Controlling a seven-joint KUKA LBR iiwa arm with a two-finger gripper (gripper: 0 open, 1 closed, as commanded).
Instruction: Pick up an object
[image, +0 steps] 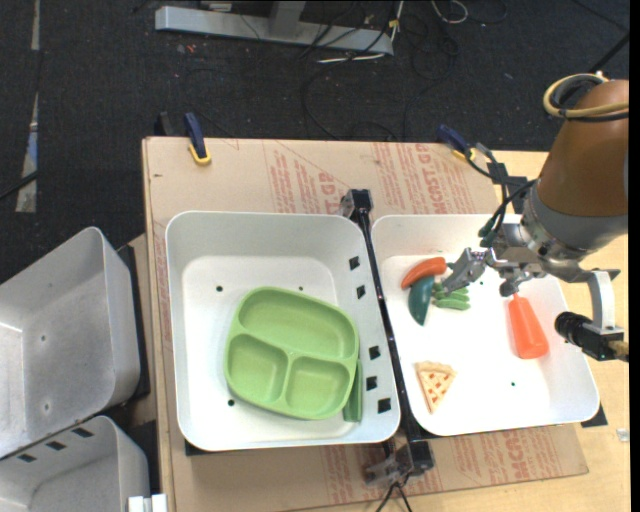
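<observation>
While the two-finger gripper (466, 270) hovers low in the right-hand white bin (570, 405), its fingers look parted, nothing between them. Dark green toy pepper (421, 298) lies just beside, touching a red-orange chili (424, 270). Pick not yet made; closing and lifting remain.

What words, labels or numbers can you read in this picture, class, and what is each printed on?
"MCMASTER-CARR" probably: red repeated print on the brown cardboard sheet under the two bins, upside down and mirrored, partly cut off, so the reading is uncertain.
The same red print along the sheet's front edge: too blurred to read.
</observation>
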